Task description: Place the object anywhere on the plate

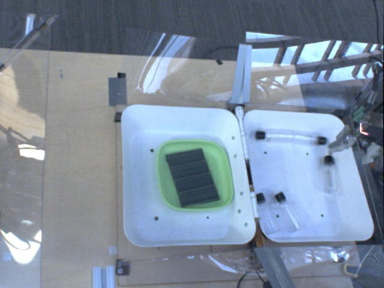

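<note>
We see a dark ribbed block (192, 177) already lying on the green plate (164, 185) in the left bin (138, 137). The gripper (351, 135) sits at the right bin's (360, 221) edge — jaw state unclear — so a sweep could scatter the clear vials (288, 137).

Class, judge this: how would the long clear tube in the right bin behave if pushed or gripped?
The tube looks round and lies flat, so it would probably roll. Its clear, smooth wall suggests it is light and may slip. It could be fragile if glass; I cannot tell.
</note>
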You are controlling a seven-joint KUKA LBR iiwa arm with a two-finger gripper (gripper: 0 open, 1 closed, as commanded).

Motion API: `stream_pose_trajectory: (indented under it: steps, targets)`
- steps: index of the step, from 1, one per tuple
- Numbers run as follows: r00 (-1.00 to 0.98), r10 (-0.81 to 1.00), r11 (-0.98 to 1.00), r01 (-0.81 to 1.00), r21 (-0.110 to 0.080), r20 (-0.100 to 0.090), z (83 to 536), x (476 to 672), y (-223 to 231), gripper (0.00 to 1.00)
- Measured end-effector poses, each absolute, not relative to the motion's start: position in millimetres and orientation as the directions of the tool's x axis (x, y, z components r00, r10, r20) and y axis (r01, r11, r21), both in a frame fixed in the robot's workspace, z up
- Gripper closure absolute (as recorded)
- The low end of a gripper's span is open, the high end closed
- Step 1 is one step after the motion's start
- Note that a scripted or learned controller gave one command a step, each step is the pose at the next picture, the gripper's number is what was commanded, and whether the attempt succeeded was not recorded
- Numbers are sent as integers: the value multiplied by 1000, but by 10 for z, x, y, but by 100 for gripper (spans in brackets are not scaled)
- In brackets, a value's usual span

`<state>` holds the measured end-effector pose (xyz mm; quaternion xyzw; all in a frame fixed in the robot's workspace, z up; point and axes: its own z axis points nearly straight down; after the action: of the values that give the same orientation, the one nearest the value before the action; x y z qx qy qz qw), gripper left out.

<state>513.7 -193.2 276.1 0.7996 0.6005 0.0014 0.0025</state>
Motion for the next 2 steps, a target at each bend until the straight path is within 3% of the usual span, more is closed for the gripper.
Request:
stream_pose_trajectory:
  steps: [1,2]
  targets:
    - [328,945,-328,945,7,0,2775,5212,-1971,0]
    - [360,933,-360,933,7,0,2773,5418,-1831,0]
